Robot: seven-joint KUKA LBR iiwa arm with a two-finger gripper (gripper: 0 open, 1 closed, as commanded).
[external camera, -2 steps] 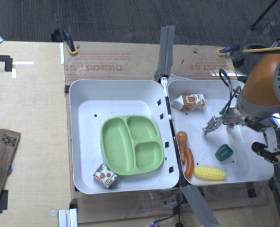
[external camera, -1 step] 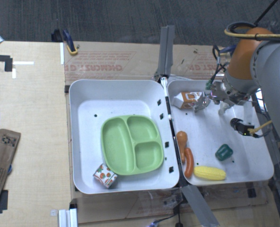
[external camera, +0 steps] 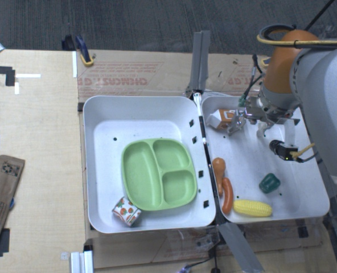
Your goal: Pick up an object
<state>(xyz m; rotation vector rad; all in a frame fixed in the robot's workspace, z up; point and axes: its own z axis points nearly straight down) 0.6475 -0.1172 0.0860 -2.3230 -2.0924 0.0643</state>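
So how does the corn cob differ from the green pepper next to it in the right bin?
The corn cob is yellow, long and lying on its side near the front wall of the right bin; the green pepper is dark green, short and chunky, sitting a little farther back. The corn cob looks the larger of the two. Both rest on the bin floor, apart from the gripper.

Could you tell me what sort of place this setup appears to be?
Probably a robotics lab set up for grasping trials: a grey arm reaches over two white bins, which hold toy food like plastic corn and a green divided plate.
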